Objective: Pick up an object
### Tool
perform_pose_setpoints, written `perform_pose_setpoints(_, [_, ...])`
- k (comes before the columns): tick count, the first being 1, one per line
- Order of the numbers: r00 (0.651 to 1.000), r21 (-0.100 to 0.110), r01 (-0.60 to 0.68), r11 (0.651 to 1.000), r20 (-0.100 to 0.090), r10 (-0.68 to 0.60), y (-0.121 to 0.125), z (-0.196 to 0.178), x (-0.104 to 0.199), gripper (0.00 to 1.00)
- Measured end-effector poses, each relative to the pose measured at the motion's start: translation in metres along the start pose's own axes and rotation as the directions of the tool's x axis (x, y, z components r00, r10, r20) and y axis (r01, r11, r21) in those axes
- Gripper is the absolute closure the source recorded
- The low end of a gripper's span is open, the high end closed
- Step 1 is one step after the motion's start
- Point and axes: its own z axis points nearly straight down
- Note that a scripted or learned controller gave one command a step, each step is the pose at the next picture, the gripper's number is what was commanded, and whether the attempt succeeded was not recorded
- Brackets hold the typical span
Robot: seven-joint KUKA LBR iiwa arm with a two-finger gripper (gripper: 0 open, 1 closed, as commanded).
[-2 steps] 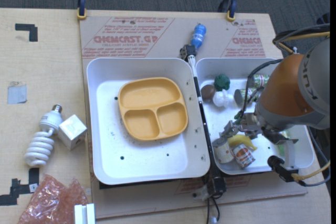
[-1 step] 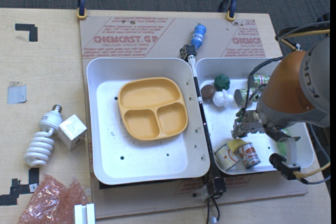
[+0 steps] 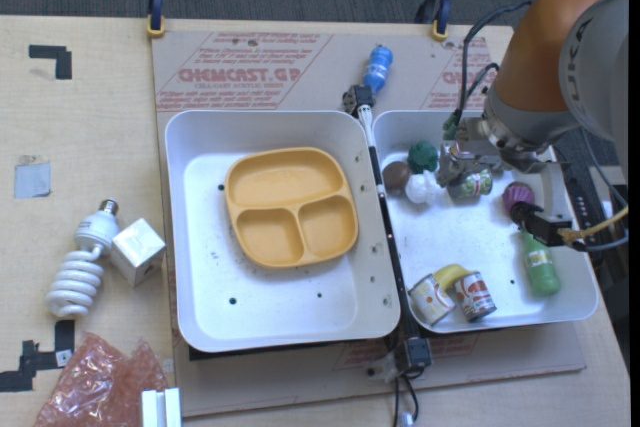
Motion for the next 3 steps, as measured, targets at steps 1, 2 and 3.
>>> perform_pose_setpoints(1, [1.0, 0.0, 0.0, 1.0, 0.0, 0.0, 0.0, 0.0, 0.0, 0.0])
perform_pose_setpoints(2, [1.0, 0.0, 0.0, 1.0, 0.0, 0.0, 0.075, 0.1, -0.036, 0.0])
perform_pose_setpoints(3, [1.0, 0.004, 0.002, 1.0, 0.002, -0.002, 0.075, 0.091, -0.036, 1.0])
